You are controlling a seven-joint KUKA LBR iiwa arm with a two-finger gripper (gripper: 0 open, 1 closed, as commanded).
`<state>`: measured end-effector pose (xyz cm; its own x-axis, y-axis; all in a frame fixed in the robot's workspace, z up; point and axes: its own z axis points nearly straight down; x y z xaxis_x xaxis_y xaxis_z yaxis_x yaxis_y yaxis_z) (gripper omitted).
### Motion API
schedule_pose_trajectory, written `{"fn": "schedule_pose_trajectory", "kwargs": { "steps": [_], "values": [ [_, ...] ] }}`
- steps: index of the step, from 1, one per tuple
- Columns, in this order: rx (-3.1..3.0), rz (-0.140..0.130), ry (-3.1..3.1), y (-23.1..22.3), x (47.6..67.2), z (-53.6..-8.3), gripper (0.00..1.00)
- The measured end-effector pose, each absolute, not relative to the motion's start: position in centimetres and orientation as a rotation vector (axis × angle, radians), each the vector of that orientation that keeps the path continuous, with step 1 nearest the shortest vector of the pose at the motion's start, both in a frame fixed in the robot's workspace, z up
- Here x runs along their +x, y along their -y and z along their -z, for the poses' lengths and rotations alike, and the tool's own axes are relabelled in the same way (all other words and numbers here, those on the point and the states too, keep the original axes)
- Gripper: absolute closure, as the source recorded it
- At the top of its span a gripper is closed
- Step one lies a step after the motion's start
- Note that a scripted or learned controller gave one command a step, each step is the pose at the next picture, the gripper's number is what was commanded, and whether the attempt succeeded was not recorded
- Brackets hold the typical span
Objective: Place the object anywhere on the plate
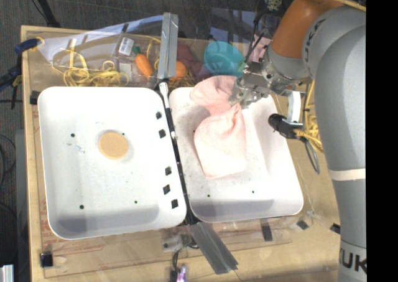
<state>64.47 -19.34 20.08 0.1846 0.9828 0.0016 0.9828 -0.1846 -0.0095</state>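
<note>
Grasp step, I'd judge: gripper [239,101] is down in the right bin [283,169] at the far end of the pink cloth [221,137]; the cloth looks pinched up between its fingers, w/ the rest draped on the bin floor. Next move, prob: lift clear, carry left over the divider to the plate [114,145], a small tan disc alone in the left bin [62,212], then release.
</note>
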Motion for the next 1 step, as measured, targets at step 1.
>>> {"fn": "schedule_pose_trajectory", "kwargs": {
  "steps": [1],
  "values": [
    [-2.410,-0.006,2.009,10.98,61.28,-21.82,1.00]
  ]
}}
